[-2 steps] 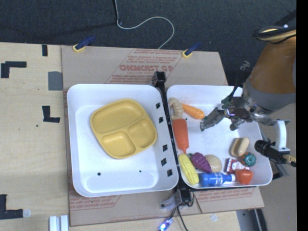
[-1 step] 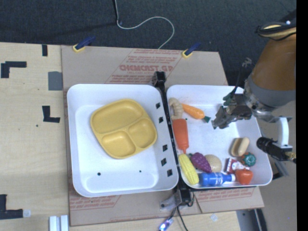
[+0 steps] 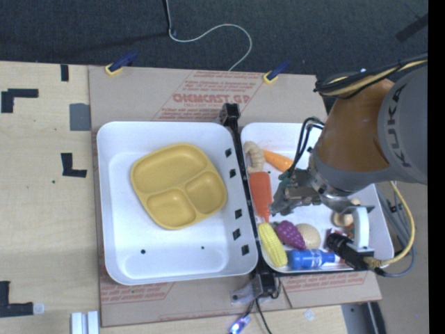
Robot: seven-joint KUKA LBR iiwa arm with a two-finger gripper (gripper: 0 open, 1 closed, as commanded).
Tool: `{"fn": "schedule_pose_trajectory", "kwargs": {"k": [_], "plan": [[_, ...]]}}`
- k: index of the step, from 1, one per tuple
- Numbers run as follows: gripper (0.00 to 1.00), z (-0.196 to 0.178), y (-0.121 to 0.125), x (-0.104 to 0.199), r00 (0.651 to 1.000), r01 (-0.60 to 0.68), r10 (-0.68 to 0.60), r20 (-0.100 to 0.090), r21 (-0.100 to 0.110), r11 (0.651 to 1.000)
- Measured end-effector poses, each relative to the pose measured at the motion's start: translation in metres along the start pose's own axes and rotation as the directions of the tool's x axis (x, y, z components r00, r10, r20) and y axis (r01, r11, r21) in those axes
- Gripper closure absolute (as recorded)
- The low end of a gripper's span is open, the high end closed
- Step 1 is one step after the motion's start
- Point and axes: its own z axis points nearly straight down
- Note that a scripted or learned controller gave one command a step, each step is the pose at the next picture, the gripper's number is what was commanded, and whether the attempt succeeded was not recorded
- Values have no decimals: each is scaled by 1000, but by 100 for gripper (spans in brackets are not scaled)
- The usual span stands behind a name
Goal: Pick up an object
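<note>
While the gripper [image 3: 288,199] hovers right of centre, its grip impossible to tell, you're mid-approach; next, lower it squarely onto the red toy [image 3: 261,193]

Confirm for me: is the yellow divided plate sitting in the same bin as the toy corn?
No, the yellow divided plate lies in the left bin, while the toy corn lies in the right bin.

The gripper [image 3: 286,199] hangs low in the right bin [image 3: 274,132], seemingly touching the red sausage [image 3: 261,193] (yellow corn [image 3: 272,245] nearby).
</note>
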Motion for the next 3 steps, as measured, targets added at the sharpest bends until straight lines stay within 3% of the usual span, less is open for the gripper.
{"fn": "schedule_pose_trajectory", "kwargs": {"k": [1,2,3], "plan": [[100,-12,2,-3,1000,-3,3,2,-5,1000],[100,-97,3,3,1000,-3,3,3,-17,1000],[100,-201,18,85,1000,6,-6,0,-22,1000]]}}
